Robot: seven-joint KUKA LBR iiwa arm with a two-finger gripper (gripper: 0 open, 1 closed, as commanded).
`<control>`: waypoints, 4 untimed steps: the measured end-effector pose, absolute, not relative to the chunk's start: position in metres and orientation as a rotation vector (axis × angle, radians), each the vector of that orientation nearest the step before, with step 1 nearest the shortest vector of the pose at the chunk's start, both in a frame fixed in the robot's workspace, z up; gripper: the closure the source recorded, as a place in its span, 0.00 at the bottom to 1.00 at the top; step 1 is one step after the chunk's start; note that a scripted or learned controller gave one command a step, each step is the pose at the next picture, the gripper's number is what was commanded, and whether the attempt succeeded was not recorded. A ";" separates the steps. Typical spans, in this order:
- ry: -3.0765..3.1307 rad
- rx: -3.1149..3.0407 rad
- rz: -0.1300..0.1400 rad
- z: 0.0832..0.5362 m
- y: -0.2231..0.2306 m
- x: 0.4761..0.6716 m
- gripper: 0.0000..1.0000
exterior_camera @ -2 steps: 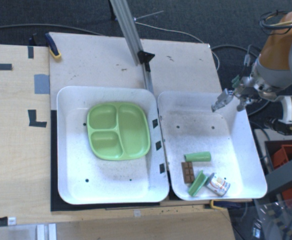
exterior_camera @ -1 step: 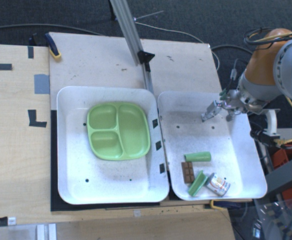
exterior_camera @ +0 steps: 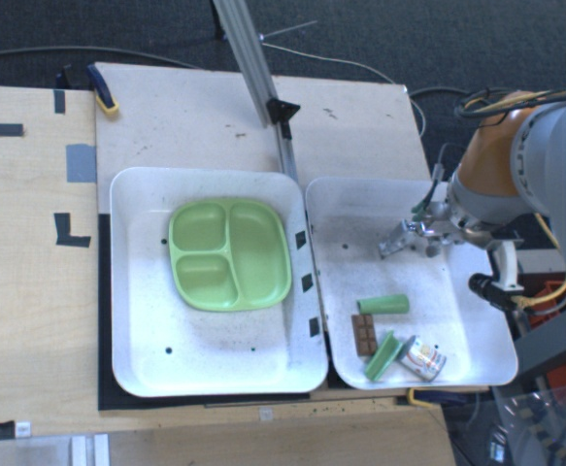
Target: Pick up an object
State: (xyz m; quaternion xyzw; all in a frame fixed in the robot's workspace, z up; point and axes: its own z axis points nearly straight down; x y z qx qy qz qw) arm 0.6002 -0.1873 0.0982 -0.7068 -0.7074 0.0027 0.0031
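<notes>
gripper [exterior_camera: 399, 243] hangs over the upper middle of the right bin [exterior_camera: 477, 357], over bare floor; cannot tell its state. nothing seen held in it. nearest pickable thing: green block [exterior_camera: 382, 305], just below the gripper toward the near rim, long axis running left-right. brown bar [exterior_camera: 364, 334], second green piece [exterior_camera: 382, 355] and small can [exterior_camera: 422, 358] lie further down. likely move: drop toward the near rim.

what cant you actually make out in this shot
- End effector, camera view: too small and blurred over the right bin to tell whether it is open or shut.
- Small can: label too small to read.
- Brown block: its lower end is covered by a green piece.
- Arm: cut off by the right edge.
</notes>
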 end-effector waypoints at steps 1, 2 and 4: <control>-2.223 -2.217 0.003 0.112 -0.187 0.602 1.00; -2.226 -2.223 -0.004 0.173 -0.188 0.597 1.00; -2.226 -2.222 -0.003 0.275 -0.187 0.596 1.00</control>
